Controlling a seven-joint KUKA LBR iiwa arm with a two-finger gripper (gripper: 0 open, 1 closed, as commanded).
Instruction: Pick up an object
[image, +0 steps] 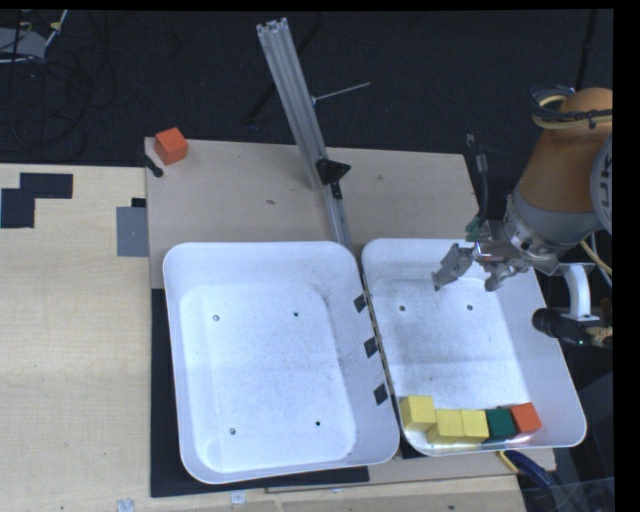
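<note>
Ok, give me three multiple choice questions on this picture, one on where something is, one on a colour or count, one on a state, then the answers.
1. Where do the blocks lie in the right bin?
A. Along its near edge
B. Along its far edge
C. At its centre

2. What colour is the cube on the bench outside the bins?
A. Blue
B. Orange
C. Yellow

3. How is the end effector?
A. Shut on a block
B. Open, holding nothing
C. Pressed on the left bin

Answers: 1 A, the row sits at the near rim. 2 B, it is orange. 3 B, its fingers are spread, with nothing between them.
</note>
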